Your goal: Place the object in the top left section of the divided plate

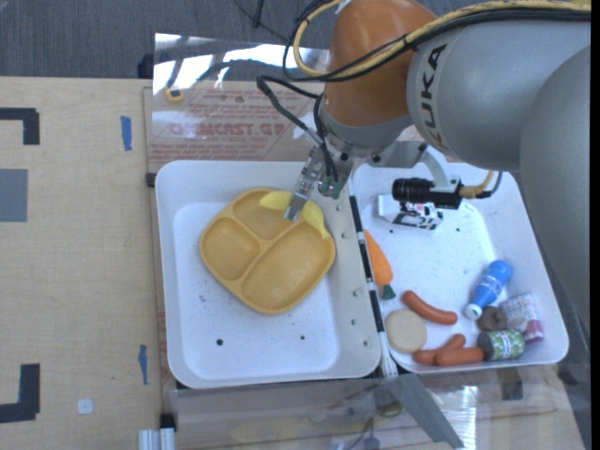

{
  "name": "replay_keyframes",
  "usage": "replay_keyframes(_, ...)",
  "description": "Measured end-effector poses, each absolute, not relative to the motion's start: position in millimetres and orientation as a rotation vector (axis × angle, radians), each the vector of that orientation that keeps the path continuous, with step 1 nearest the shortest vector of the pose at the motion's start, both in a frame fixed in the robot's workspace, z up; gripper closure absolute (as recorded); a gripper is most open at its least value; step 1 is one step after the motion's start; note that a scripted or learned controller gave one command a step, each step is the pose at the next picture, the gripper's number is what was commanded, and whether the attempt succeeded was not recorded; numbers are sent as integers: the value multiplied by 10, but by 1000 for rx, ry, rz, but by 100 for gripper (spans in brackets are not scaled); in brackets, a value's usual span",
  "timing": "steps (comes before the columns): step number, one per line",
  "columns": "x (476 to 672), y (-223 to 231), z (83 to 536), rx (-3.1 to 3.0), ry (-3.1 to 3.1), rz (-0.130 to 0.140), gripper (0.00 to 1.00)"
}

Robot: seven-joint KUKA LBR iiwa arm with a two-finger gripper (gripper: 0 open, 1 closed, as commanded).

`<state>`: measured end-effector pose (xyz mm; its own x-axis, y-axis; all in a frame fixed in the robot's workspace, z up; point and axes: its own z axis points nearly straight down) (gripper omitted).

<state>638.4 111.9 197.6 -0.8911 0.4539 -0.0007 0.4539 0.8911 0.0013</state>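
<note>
Camera view puts the hand (302, 202) low over the far right part of the yellow divided plastic plate (267, 256), its slim fingers pointing down at a pale yellow, banana-like piece (281, 201) lying across the plate's upper rim. How far the fingers are parted, and whether they pinch that piece or merely touch it, I cannot tell — the tips merge with the yellow beneath them.

My reading is that the placing step is in hand: the yellow piece sits at the plate's far edge, near the small upper sections but not clearly settled inside the top left one. The next move would call for a short shift toward the left compartment, then a clean release.

Room is fair. The plate lies tilted in the left white bin (178, 251), with bare floor around it; the raised divider between bins is just beside the hand. The right white bin (469, 223) holds an orange carrot (379, 258), sausages, a blue bottle (490, 287) and small cans — well apart from the work.
</note>
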Motion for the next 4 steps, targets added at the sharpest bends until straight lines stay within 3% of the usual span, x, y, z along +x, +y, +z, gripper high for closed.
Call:
replay_keyframes(2,5789,1590,2226,480,3104,2,100)
replay_keyframes(3,5665,1253,2275,405,3114,2,100)
replay_keyframes(4,5666,1253,2275,404,3114,2,0)
